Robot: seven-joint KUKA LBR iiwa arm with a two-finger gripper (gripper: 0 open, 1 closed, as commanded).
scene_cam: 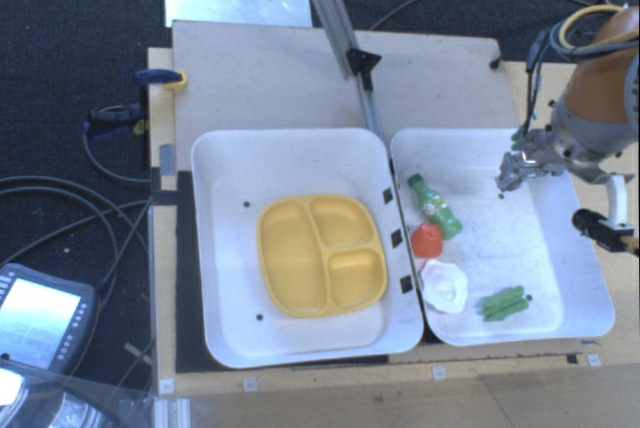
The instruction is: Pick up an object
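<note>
Over right bin (575,246), far side: gripper (510,178) hanging low, grip state impossible to tell. Along that bin's left wall, well apart from gripper: green bottle (433,206), red tomato (427,240), white egg piece (443,285); green beans (504,303) nearer. Left bin (225,216): yellow divided plate (323,253)

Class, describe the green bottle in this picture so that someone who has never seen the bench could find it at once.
Start at the right-hand white bin, the one without the yellow divided plate. Along its left wall lies a row of small things; the green bottle is the one farthest from the camera, above the red piece and the white piece. It alone is long and has a label band.
</note>
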